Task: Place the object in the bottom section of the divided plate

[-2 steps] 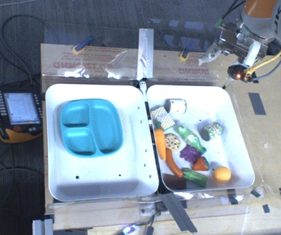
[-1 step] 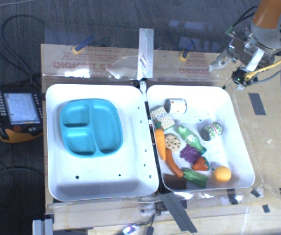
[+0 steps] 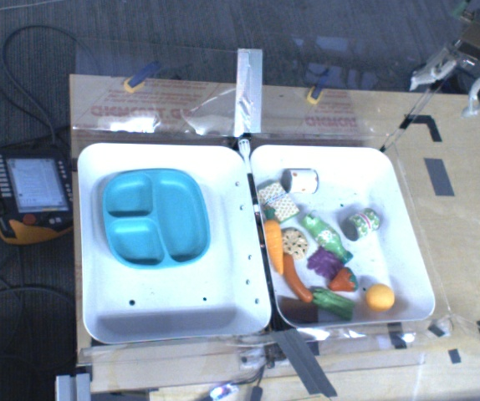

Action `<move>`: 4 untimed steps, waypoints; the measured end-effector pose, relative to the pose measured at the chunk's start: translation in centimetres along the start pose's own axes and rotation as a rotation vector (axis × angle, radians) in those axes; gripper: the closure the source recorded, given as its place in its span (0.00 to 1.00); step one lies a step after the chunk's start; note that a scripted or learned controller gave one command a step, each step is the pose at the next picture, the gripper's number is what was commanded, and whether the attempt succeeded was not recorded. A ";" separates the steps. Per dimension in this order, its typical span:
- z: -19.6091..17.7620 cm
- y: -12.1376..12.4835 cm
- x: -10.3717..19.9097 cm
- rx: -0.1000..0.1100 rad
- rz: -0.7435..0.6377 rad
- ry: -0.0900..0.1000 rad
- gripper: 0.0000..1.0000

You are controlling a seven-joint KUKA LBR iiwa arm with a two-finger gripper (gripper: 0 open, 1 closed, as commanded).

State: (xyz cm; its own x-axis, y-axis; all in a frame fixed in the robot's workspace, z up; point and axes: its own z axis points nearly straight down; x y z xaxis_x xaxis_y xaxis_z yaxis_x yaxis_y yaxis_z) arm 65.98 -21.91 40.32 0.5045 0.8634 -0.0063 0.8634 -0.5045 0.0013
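Note:
A light blue divided plate (image 3: 155, 215) lies in the left white bin (image 3: 98, 307), with two small sections on its left and one large section on its right. The right bin (image 3: 407, 232) holds several toy foods: a carrot (image 3: 273, 241), a cookie (image 3: 293, 242), a purple piece (image 3: 325, 262), a green cucumber (image 3: 332, 302) and an orange ball (image 3: 380, 296). The gripper (image 3: 437, 67) sits at the far upper right, high above and beyond the right bin's back corner, away from every object.
A white cylinder (image 3: 300, 180), a checkered block (image 3: 276, 200), a green bottle shape (image 3: 324, 234) and a green-white can (image 3: 362, 222) also lie in the right bin. A raised divider (image 3: 257, 249) separates the bins. A teach pendant (image 3: 27, 192) rests on the floor at left.

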 end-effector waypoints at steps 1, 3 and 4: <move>0.0 0.0 0.0 0.000 0.000 -0.001 0.00; 0.0 0.0 0.0 0.001 0.000 -0.001 0.00; 0.0 0.0 0.0 0.001 0.000 -0.001 0.00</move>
State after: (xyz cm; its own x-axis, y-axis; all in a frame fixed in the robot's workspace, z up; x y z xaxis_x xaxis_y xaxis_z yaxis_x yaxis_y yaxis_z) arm 65.99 -21.89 40.30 0.5045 0.8634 -0.0069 0.8634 -0.5045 0.0008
